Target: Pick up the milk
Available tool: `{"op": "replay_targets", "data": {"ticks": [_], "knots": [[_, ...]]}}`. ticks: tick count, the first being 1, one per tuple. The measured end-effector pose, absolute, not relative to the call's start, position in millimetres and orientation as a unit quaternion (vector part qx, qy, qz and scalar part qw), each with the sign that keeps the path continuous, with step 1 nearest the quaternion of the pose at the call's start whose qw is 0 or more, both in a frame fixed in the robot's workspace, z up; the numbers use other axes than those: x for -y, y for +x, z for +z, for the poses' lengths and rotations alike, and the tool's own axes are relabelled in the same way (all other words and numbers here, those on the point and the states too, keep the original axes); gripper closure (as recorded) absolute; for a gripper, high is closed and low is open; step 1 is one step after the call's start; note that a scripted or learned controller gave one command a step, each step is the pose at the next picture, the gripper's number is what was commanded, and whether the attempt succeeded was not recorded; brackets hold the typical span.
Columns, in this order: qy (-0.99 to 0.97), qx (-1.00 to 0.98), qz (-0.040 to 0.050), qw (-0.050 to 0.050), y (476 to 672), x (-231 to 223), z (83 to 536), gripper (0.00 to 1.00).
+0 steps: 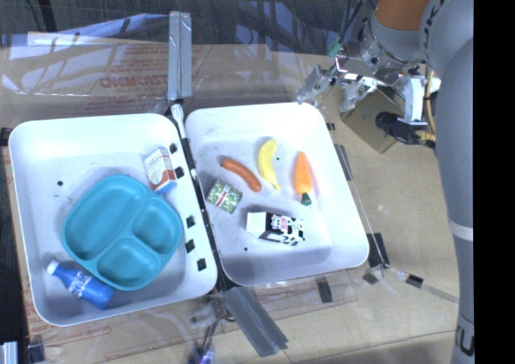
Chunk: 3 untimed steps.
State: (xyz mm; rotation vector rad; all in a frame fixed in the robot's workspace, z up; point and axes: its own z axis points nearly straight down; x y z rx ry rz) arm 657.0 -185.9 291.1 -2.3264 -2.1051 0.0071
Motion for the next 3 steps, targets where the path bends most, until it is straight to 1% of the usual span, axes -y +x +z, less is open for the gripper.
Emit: {"op": "replay_targets", "data": {"ticks": [1,2,3], "knots": [[-0.726,0.688,0.0035,0.004,569.4,151.1,188.7,0.0],[-0.74,0.673,0.0021,0.002,588.6,163.9,267.7,0.0],[-0.68,0.733,0.0026,0.005,513.0,165.0,111.7,0.0]]}}
